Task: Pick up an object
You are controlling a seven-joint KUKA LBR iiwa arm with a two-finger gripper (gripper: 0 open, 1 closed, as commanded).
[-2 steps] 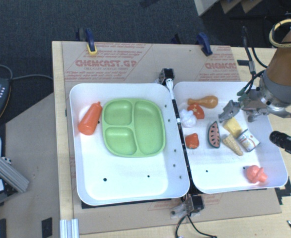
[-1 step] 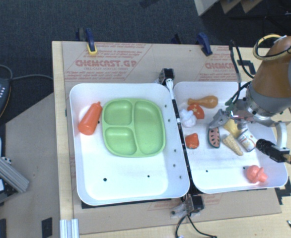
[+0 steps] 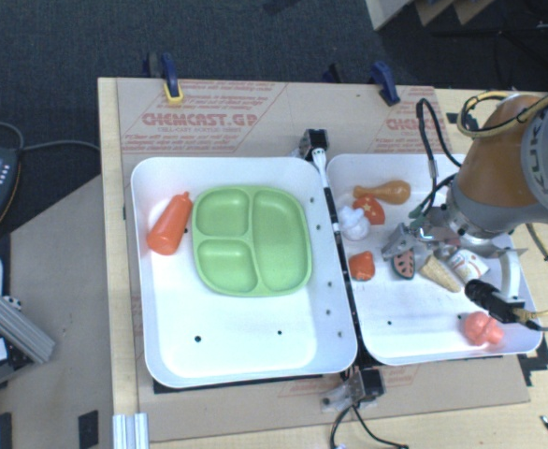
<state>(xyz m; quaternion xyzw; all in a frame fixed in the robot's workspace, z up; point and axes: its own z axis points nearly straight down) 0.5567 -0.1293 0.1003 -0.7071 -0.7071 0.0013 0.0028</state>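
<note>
Right now the likeliest target is the watermelon slice [image 3: 404, 264], a small wedge with a red face and dark rind lying in the right bin [image 3: 414, 340], a little right of the bin divider [image 3: 335, 241]. The gripper [image 3: 422, 241] hangs just above and beside it, at the end of the arm [image 3: 503, 181] that reaches in from the right. Its metal parts blur into the clutter below, so I cannot tell whether the claw is released or clenched, and nothing can be seen held in it.

Just beyond the slice, away from the divider, lies a pale bread-like piece [image 3: 439, 272], close enough that a careless descent could catch both. An orange block [image 3: 362, 266] sits between slice and divider, with a white and red toy [image 3: 360, 215] and an orange drumstick [image 3: 384, 193] further back along the divider. A pink toy [image 3: 483, 328] rests far from the divider, by the bin's front corner.

To do this well, the gripper should centre over the slice alone, turn so it closes across the thin width, and come down straight, clear of the pale piece. A slow lift would show whether the grasp took.

Across the divider, the left bin [image 3: 246, 344] holds a green plate [image 3: 252, 239] and an orange bottle [image 3: 169, 224].
</note>
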